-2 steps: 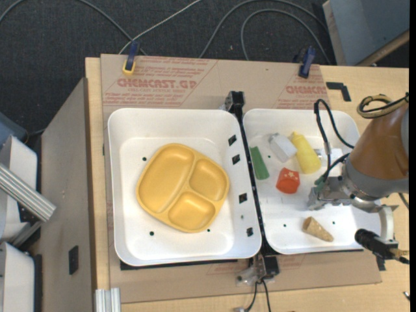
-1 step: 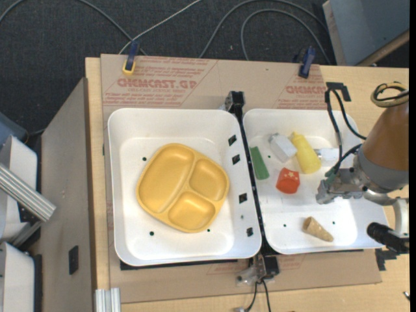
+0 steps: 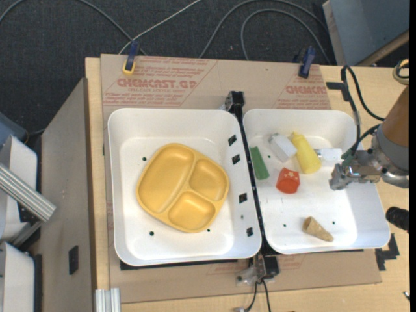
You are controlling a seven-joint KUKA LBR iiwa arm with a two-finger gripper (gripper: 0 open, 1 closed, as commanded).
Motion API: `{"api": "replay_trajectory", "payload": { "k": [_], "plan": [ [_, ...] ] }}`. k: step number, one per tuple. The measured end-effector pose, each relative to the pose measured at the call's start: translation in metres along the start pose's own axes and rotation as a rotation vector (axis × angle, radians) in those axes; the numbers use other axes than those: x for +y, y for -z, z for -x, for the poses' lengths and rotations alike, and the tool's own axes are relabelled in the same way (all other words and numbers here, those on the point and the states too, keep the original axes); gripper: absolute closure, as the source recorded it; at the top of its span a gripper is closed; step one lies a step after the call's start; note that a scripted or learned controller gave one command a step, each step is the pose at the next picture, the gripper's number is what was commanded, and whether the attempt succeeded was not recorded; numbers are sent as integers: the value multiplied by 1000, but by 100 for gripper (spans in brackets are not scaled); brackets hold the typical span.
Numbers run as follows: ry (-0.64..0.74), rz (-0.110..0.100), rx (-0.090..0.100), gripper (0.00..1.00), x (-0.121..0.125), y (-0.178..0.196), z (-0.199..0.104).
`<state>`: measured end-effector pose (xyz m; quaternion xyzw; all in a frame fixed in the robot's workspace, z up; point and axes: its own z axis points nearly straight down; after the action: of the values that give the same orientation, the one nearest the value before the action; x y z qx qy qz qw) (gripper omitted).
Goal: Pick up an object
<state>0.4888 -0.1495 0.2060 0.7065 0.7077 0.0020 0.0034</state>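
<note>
Pincer (image 3: 338, 177) hovers low over the right bin (image 3: 364, 229), just right of the bottle (image 3: 305, 152) (grip state: can't tell).

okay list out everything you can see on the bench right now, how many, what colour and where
bins: 2, white, side by side on the bench
divided plate: 1, yellow, three compartments, in the left bin
green stick: 1, green, right bin, near the wall between the bins
red object: 1, red, right bin, middle
yellow object: 1, yellow, right bin, toward the far wall
white blocks: 2, white, one on each side of the yellow object
tan wedge: 1, tan, right bin, near corner
clamps: 2, blue, far edge of the board
cables: several, dark and light, on the floor beyond
arm: 1, grey, from the right
gripper: 1, over the right bin's right side
</note>
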Motion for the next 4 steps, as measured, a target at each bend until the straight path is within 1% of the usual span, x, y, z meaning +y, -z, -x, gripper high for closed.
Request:
{"api": "replay_trajectory", "payload": {
  "k": [1,2,3,4],
  "plan": [
    [-1,-6,2,100,1,0,0],
    [5,-6,3,100,24,8,-56],
    [4,-6,3,100,39,21,-107],
    [5,-7,3,100,58,13,-153]
  ]
}}
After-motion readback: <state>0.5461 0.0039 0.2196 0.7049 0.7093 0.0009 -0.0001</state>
